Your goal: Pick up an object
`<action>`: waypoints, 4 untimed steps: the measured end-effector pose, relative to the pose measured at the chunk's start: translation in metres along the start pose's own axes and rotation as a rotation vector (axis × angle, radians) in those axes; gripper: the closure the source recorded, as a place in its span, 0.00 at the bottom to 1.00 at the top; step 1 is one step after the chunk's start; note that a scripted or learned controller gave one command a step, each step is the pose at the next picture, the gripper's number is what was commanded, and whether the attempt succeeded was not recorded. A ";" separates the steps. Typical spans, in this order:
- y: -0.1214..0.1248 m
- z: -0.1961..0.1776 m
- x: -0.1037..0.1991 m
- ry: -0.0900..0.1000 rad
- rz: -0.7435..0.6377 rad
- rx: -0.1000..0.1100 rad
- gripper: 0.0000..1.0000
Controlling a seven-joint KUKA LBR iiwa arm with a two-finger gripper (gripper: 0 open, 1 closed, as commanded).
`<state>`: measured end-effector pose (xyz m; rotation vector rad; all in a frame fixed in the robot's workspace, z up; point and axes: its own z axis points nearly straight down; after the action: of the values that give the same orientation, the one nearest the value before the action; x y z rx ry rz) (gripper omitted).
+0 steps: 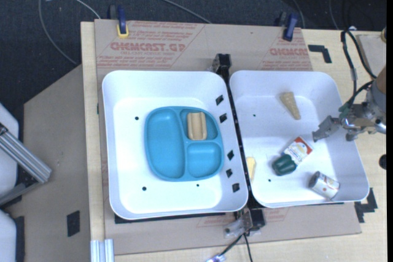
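Observation:
The right bin [264, 95] holds several small items. A tan wedge [290, 104] lies near its back. Toward the front, a small bottle [293, 155] with a green cap and a red-and-white label lies on its side. A silver can [323, 184] rests in the front right corner, and a yellow piece [250, 167] leans on the left wall. My gripper [332, 121] hovers over the bin's right side, open, with nothing between its fingers. It is to the right of the bottle and a little behind it.
The left bin [123, 101] contains a blue divided plate [169, 147] with a tan block [196, 126] in its back right compartment. A black divider with clips [226, 126] runs between the bins. Cables [351, 58] hang near the arm at the right.

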<state>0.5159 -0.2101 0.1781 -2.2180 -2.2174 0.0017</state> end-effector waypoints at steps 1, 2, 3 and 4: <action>-0.005 0.044 0.004 0.000 0.000 0.001 0.00; -0.004 0.030 0.003 -0.002 0.000 -0.005 1.00; 0.003 -0.021 0.012 -0.005 -0.002 -0.010 1.00; 0.000 -0.085 0.010 -0.006 -0.002 -0.013 1.00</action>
<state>0.5167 -0.2004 0.2629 -2.2251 -2.2290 -0.0060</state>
